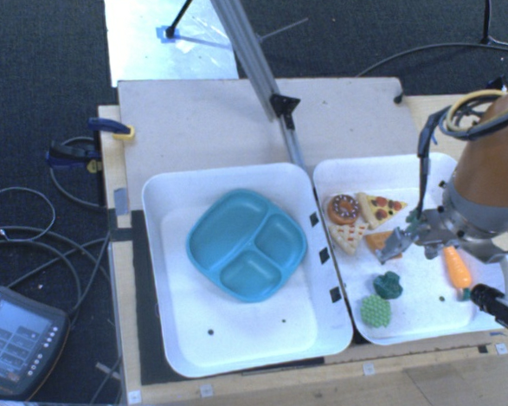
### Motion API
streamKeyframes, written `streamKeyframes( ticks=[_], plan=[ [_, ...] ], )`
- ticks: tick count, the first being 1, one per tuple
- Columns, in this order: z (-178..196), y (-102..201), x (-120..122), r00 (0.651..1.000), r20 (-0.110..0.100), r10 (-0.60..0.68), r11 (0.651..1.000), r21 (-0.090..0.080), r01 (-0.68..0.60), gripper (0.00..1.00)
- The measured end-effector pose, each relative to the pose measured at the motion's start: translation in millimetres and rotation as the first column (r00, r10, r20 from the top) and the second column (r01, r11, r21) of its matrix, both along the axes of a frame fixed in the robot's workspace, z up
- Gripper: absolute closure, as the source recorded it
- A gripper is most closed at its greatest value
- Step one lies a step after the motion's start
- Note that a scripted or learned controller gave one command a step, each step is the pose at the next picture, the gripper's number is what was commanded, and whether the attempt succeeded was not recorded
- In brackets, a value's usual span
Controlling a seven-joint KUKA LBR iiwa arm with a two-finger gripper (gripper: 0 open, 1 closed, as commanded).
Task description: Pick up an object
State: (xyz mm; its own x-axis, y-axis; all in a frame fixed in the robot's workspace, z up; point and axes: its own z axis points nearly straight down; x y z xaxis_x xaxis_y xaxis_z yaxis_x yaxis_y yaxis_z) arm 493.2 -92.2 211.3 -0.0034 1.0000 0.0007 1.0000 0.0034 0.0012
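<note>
The right bin (435,311) holds toy food: a chocolate donut (343,207), a pizza slice (381,205), a waffle piece (347,235), an orange-brown piece (379,242), a dark green broccoli (387,286), a light green bumpy piece (375,312) and a carrot (457,268). My gripper (401,238) hangs low over the middle of this bin, right beside the orange-brown piece, with the pizza slice just behind it. The grey arm with its orange band (494,159) covers the bin's right side.
A blue divided plate (246,243) lies in the left bin (185,333). A grey camera pole (252,50) slants over the back board. Cables and a handheld pendant (16,336) lie on the floor at left.
</note>
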Motion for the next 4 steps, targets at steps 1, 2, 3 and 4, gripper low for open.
streamKeyframes(
  ticks=[1,2,3,4],
  plan=[
    [0,0,0,1.000,0.001,-0.003,1.000,0.000,0.003,0.00],
    [-56,-10,1,1.000,-0.006,-0.004,1.000,0.000,0.004,0.00],
    [-108,-15,-9,1.000,-0.006,-0.004,1.000,0.001,0.004,0.00],
    [-122,-15,-9,1.000,-0.002,-0.004,1.000,0.000,0.004,0.00]
  ],
)
